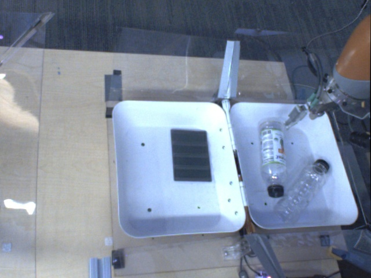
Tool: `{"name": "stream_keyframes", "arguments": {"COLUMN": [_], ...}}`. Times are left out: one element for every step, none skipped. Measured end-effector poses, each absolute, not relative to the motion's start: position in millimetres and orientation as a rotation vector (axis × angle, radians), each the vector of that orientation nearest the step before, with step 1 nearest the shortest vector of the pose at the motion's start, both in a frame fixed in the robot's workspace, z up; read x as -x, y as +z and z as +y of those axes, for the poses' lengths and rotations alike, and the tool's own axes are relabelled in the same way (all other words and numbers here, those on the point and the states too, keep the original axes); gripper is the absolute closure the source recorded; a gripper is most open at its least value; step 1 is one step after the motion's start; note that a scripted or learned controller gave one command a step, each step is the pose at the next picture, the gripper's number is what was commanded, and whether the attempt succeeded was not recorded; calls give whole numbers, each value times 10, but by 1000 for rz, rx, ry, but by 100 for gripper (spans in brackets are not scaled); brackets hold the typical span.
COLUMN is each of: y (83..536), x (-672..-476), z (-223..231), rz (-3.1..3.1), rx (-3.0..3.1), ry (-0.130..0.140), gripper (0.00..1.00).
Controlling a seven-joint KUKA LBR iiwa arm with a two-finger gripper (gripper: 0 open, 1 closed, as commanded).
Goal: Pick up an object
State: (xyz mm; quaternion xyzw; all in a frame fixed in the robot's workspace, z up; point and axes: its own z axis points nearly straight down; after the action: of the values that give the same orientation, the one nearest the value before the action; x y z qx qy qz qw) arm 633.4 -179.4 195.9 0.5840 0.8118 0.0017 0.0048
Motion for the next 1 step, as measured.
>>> {"name": "stream_keyframes", "arguments": {"y": [1403], "x": [-6501], "z": [-1764], "rz": [2565], "rx": [-1734], "ry": [28], "gripper": [0]}}
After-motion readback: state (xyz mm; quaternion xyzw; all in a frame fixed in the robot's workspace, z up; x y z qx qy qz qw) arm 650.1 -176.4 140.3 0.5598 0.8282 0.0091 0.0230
